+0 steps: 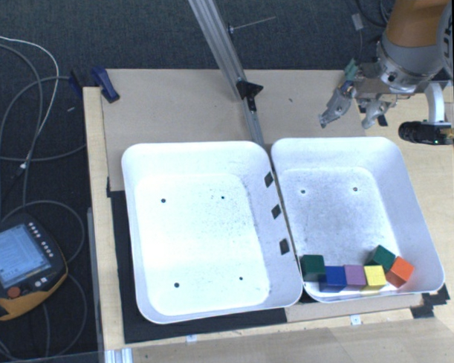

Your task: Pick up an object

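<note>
Several small blocks line the near edge of the right bin [405, 178]: a dark green block [313, 266], a blue block [335, 277], a purple block [354, 274], a yellow block [374, 275], a second green block [383, 256] and an orange block [400, 271]. My gripper [350, 114] hangs above the bench behind the right bin's far edge, well away from the blocks. Its fingers are spread apart and open, with nothing between them.
The left bin [139, 217] lies beside the right one. A slanted metal rod [221, 47] runs down to the gap between the bins. A handheld pendant [22, 262] and cables lie on the floor at left. A blue clip [104, 83] sits at the bench's far-left corner.
</note>
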Controlling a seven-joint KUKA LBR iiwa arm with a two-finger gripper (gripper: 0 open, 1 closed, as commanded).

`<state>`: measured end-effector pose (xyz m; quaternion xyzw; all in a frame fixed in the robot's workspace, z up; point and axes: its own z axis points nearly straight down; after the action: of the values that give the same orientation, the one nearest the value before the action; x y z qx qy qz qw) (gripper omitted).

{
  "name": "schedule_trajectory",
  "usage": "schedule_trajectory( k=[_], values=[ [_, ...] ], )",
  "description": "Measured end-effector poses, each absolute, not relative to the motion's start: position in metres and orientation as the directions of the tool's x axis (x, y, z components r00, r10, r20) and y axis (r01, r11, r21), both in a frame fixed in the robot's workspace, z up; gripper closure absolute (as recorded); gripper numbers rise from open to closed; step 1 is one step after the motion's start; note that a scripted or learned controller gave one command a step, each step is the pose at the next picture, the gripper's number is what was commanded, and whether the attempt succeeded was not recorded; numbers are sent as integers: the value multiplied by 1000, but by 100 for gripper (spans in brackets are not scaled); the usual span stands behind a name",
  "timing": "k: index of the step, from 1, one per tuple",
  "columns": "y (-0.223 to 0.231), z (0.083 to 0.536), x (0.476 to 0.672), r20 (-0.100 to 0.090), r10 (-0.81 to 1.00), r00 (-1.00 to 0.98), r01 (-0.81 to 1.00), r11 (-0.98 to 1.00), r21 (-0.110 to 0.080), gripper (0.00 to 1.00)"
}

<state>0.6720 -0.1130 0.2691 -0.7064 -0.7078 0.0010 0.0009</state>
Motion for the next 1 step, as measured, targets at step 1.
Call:
schedule_trajectory(
  k=[1],
  values=[
    [-131,210,618,2,1000,3,1000,-3,-10,0]
  ],
)
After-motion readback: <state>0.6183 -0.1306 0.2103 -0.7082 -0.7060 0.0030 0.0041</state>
